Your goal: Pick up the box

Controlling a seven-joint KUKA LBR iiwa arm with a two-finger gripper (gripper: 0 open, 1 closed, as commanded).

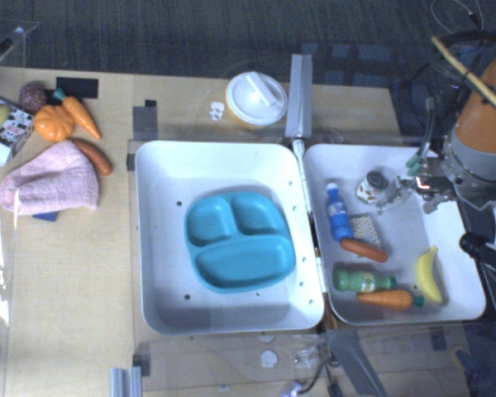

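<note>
The box (364, 227) is a small speckled grey packet lying flat in the middle of the right bin (463, 308). It sits between a blue bottle (338, 212) on its left and an orange sausage (364, 251) just in front of it. My gripper (393, 193) hangs over the back of the right bin, up and to the right of the box and apart from it. It is next to a small white cup-like item (368, 188). Nothing of the box is between the gripper's parts.
The right bin also holds a green bottle (362, 281), a carrot (388, 299) and a banana (429, 276) along its front. A blue divided plate (240, 240) lies in the left bin (157, 222). A white bowl (256, 98) and toy food stand on the bench behind and to the left.
</note>
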